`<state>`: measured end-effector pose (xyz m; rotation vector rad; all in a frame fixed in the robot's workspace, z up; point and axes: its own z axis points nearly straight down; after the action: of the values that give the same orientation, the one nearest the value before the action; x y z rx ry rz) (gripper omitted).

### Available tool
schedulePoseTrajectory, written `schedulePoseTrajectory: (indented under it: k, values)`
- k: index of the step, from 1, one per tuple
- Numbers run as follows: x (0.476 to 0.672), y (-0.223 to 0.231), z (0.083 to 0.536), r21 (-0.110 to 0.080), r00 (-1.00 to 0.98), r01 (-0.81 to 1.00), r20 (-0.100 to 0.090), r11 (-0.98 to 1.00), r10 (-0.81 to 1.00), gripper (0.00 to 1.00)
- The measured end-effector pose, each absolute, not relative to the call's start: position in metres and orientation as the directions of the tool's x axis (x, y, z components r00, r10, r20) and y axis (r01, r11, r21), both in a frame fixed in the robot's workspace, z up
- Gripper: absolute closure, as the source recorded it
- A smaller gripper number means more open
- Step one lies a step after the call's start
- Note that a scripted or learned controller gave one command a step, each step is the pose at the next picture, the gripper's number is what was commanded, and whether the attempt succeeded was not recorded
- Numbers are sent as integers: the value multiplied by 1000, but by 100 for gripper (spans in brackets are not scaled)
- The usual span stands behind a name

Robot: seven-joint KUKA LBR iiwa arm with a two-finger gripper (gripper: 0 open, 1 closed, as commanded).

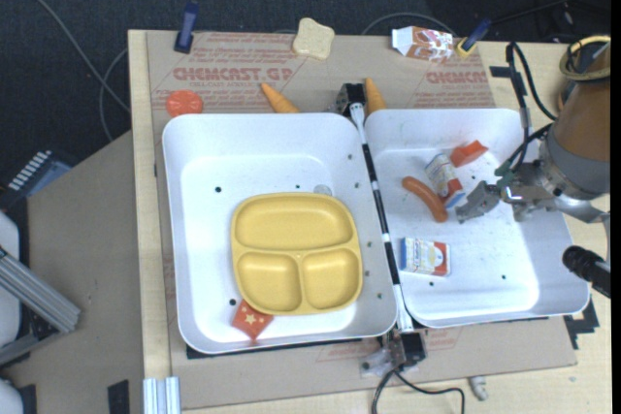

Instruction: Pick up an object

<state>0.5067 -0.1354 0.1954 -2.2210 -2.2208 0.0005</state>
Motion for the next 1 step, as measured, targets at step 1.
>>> schedulePoseTrajectory:
  k: [1]
  values:
    - [529, -112, 84, 1, -1, 1000, 0, 1, 1000, 0]
